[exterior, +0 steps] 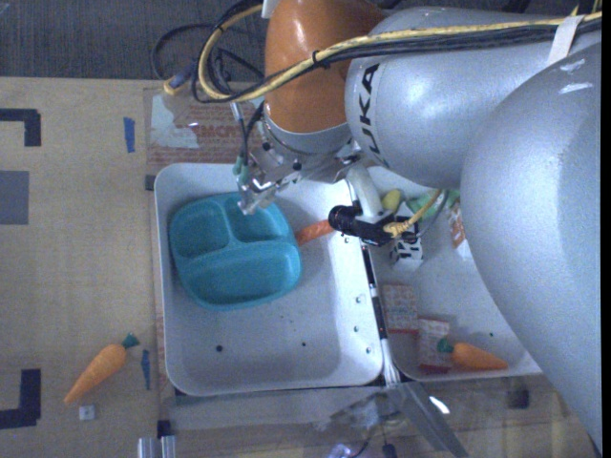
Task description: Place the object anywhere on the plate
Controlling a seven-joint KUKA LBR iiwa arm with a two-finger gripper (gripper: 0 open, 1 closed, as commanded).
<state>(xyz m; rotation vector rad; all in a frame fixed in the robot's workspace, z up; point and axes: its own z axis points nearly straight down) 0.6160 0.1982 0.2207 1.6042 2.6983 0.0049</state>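
A teal plate (234, 251) with several compartments lies in the upper left part of the left bin (277, 351). My gripper (254, 197) hangs over the plate's far right edge, reaching down from the orange wrist band (310, 55). An orange carrot-like piece (313, 232) lies on the bin floor just right of the plate, partly hidden under the arm's black fitting (358, 225). I see nothing lying on the plate itself.
The right bin (449, 284) holds a carrot (473, 356), small printed packets (401, 305), a yellow piece (391, 199) and a white item (409, 246). Another carrot (95, 370) lies on the bench left of the bins. The grey arm covers the upper right.
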